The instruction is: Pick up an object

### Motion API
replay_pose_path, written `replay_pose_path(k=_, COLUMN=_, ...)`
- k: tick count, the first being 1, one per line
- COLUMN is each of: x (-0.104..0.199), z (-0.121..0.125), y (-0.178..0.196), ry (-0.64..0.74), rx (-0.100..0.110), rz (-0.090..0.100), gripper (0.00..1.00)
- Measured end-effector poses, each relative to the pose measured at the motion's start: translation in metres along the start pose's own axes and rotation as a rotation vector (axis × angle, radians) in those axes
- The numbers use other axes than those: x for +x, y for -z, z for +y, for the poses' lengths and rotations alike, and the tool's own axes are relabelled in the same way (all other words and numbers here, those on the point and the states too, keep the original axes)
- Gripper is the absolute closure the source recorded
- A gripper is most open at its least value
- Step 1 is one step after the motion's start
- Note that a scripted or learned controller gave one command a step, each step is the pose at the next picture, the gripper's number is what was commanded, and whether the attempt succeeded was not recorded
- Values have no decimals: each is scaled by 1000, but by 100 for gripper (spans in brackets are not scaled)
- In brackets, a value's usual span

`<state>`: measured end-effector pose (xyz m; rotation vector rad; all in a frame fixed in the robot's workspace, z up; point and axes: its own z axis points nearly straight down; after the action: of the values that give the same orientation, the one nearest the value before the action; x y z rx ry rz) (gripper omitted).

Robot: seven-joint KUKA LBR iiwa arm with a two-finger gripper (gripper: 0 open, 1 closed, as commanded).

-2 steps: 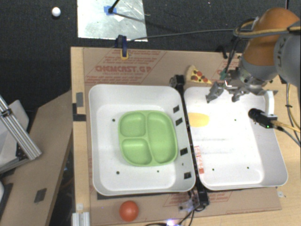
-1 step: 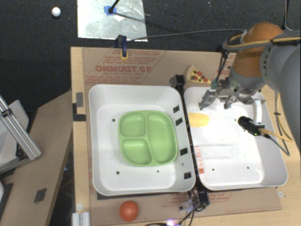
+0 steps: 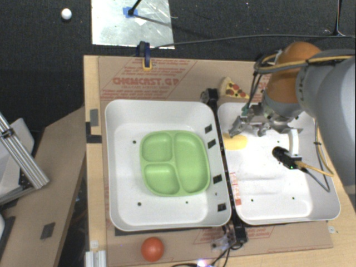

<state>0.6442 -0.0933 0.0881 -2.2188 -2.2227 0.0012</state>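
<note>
Grey arm point(image 3: 328, 88) enters from right, over right bin point(image 3: 278, 204). Left bin point(image 3: 119, 149) carries green divided plate point(image 3: 173, 162). Gripper point(image 3: 249, 125) low at right bin's upper-left corner; finger state cannot be told. Yellow object point(image 3: 236, 143) lies in right bin just below gripper. Orange ball point(image 3: 152, 248) on bench, near edge. Pizza-slice toy point(image 3: 233, 88) behind right bin

You see a pale green divided plate point(image 3: 174, 163) in the white left bin point(image 3: 119, 149). A yellow piece point(image 3: 236, 143) lies in the white right bin point(image 3: 278, 199), and an orange-red ball point(image 3: 152, 248) sits on the tan counter point(image 3: 111, 71).
</note>
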Motion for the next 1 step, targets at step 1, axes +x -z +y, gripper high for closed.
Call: replay_pose_path(k=1, x=0, z=2, y=14, ry=0, rx=-6, rz=-1, gripper=100)
